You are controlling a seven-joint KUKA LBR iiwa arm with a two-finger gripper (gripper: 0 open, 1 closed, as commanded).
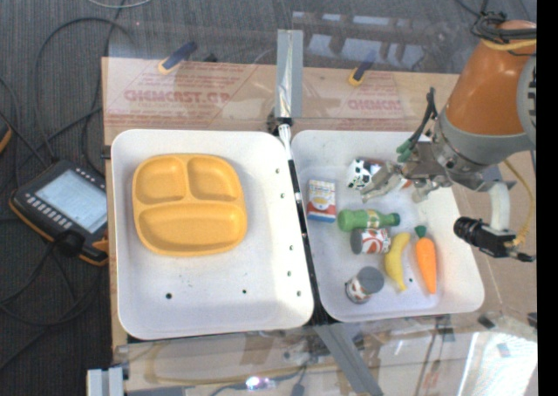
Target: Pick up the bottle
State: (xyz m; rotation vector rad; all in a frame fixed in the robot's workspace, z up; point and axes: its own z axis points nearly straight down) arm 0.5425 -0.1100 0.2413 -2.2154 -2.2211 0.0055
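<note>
while the gripper (386,178) hovers empty, fingers apart, the green bottle (366,219) lies just below it in the right bin (462,294) (can (375,241) touching): descend centred, close across its body.

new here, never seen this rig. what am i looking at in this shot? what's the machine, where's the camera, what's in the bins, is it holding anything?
One fixed camera looks down at a slant on a bench with two shallow white bins. The grey arm with the orange band reaches in from the right; its two-finger gripper hangs over the right bin, beside a small black-and-white cow toy. Nothing is visibly held between its fingers.

The left bin holds a yellow divided plate. The right bin holds a green bottle lying on its side, a small carton, a red can, a banana, a carrot and a grey tin.

The bottle lies in the bin, just below the gripper in the picture.
</note>
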